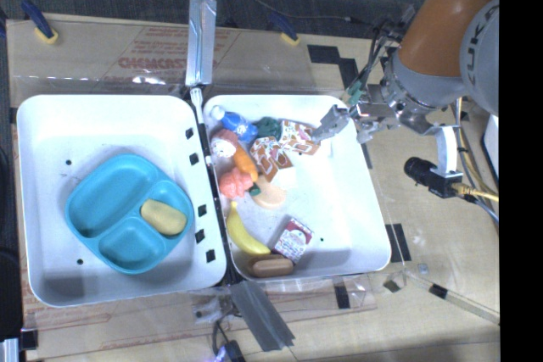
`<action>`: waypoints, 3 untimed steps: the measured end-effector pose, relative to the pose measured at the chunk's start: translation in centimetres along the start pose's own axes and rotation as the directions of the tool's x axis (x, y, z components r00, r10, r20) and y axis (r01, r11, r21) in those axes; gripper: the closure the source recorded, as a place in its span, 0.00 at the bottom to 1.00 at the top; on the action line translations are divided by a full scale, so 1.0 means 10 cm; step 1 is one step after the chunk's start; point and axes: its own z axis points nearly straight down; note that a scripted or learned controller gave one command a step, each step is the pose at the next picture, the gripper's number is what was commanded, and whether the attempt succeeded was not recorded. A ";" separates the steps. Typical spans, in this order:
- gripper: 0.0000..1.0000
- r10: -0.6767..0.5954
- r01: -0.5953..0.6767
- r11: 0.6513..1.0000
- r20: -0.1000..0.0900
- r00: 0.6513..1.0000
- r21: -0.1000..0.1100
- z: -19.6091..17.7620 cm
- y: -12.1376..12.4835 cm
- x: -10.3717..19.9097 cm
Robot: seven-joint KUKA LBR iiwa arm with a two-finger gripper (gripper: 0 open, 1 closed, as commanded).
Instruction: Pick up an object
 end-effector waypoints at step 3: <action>0.00 -0.073 0.073 0.997 0.002 0.997 -0.004 1.52 -0.11 0.49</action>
